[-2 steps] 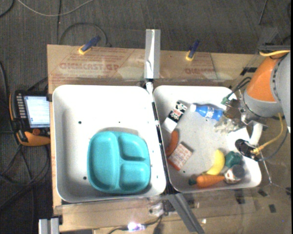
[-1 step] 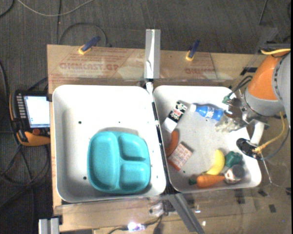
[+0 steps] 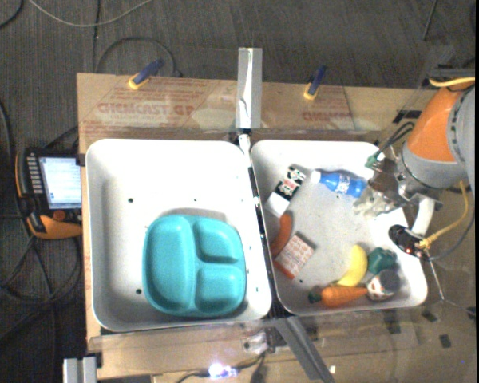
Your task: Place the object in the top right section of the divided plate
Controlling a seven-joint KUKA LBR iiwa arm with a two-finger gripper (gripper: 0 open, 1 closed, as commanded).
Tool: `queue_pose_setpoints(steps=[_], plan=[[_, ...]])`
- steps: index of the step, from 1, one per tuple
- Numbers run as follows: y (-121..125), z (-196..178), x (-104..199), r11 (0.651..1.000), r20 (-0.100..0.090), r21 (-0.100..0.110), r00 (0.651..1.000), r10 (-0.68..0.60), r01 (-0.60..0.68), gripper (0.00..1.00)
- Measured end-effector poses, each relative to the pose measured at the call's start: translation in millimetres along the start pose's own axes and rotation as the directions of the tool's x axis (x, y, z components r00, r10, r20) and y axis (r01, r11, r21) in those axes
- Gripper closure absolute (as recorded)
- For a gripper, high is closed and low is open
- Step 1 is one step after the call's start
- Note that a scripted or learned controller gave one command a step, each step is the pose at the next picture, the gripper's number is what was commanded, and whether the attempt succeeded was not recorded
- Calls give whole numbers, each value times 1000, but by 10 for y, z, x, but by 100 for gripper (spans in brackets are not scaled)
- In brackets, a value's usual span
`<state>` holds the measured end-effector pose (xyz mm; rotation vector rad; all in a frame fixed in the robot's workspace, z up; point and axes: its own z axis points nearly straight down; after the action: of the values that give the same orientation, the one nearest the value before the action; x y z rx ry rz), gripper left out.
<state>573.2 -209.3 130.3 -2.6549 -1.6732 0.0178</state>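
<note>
A teal divided plate [image 3: 195, 266] lies in the left bin [image 3: 112, 174], with its two smaller sections on the right side. My gripper [image 3: 377, 204] hovers over the right bin [image 3: 335, 152], just right of a clear bottle with a blue label [image 3: 335, 183]. Its pale fingers stand open and nothing is between them. Lower in that bin lie a banana [image 3: 354, 266], a carrot [image 3: 341, 295], a green-topped item [image 3: 381, 258], a reddish sausage [image 3: 283, 231] and a red and white packet [image 3: 296, 254].
A black and white box [image 3: 290, 183] rests near the right bin's top left. A dark round toy [image 3: 383, 283] sits in its lower right corner. A tablet [image 3: 57, 182] stands left of the bench. An upright post [image 3: 248, 86] rises behind the bins.
</note>
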Motion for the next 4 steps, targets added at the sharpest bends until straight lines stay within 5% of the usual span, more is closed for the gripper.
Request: queue_pose_setpoints(steps=[4], plan=[[-36, -305, 20, 1000, 2, 16, 1000, -5, 5, 100]])
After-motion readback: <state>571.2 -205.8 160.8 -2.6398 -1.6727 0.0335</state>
